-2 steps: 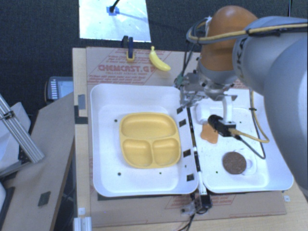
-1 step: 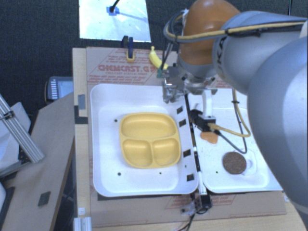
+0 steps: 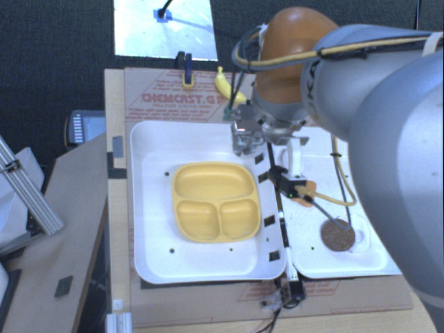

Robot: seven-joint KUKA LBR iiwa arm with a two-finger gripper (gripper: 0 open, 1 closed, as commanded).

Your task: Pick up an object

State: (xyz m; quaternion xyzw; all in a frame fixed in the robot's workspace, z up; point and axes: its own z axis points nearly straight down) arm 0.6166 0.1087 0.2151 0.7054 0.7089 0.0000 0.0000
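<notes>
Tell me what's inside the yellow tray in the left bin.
All three compartments of the yellow tray look bare, with nothing lying in them. It rests flat in the left bin. The bin floor beneath the tray is covered, so anything under it can't be seen.

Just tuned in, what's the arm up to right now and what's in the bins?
The grey arm reaches in from the right, its gripper hanging over the far edge of the left bin. A yellow divided tray lies flat in that bin. The right bin holds a brown round-headed utensil. Nothing looks lifted yet.
</notes>
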